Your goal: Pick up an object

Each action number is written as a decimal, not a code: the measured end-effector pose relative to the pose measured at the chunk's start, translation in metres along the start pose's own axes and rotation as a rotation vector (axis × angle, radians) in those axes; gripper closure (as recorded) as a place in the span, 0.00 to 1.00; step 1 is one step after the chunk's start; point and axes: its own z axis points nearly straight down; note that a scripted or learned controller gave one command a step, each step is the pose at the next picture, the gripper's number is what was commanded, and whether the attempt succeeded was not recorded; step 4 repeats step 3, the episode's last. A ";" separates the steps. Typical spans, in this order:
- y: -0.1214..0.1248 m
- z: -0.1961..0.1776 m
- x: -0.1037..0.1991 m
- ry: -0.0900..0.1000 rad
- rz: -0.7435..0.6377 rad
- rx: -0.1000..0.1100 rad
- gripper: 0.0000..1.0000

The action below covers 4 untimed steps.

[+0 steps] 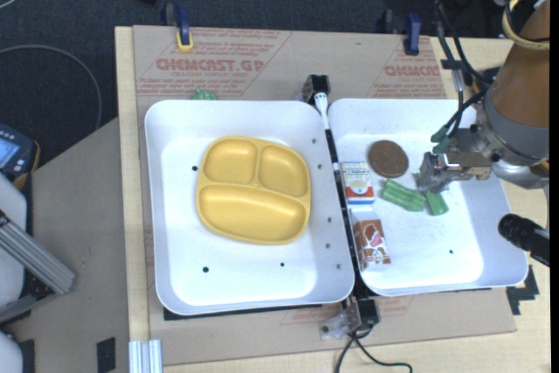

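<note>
The right bin (463, 262) holds a brown round disc (387, 158), a small white and red carton (356, 184), a brown packet (370, 242) and a green bean-shaped piece (403, 195). A second green bit (437, 204) lies just to its right. My gripper (434, 177) hangs low over the right end of the green pieces, right of the brown disc. Its tip hides part of them.
The left bin (175, 258) holds a yellow divided plate (254, 188). Black clips sit on the seam between the bins at the back (316, 86) and front (362, 310). Blue clamps (182, 24) (412, 32) hold the cardboard board's far edge.
</note>
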 end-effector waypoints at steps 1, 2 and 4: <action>0.002 0.045 0.097 -0.001 -0.004 -0.002 1.00; 0.003 0.004 0.174 -0.001 -0.003 -0.015 1.00; 0.003 -0.141 0.137 -0.001 0.008 -0.030 1.00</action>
